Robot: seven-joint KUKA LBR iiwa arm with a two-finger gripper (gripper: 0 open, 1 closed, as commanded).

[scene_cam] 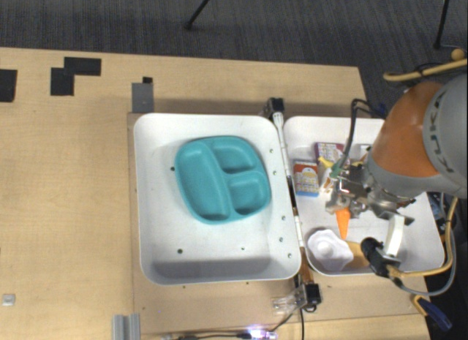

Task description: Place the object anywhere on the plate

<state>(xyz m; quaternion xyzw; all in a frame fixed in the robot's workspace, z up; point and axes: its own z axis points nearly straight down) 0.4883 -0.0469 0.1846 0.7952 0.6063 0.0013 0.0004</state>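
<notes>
Clearly pick step: tool [344,210] low in the right bin [431,258] over an orange carrot-like object [342,221]; can't tell its state or any hold. Teal divided plate [219,178] sits bare in the left bin [153,207]. Next: secure object, lift, cross left.

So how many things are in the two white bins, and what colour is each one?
Teal: 1, the divided plate in the left bin.
White: 1, the cup in the right bin.
Orange: 1, a carrot-shaped piece just below the hand.
Many colours: 2, the small boxes.
Total: 5 that I can make out.
</notes>
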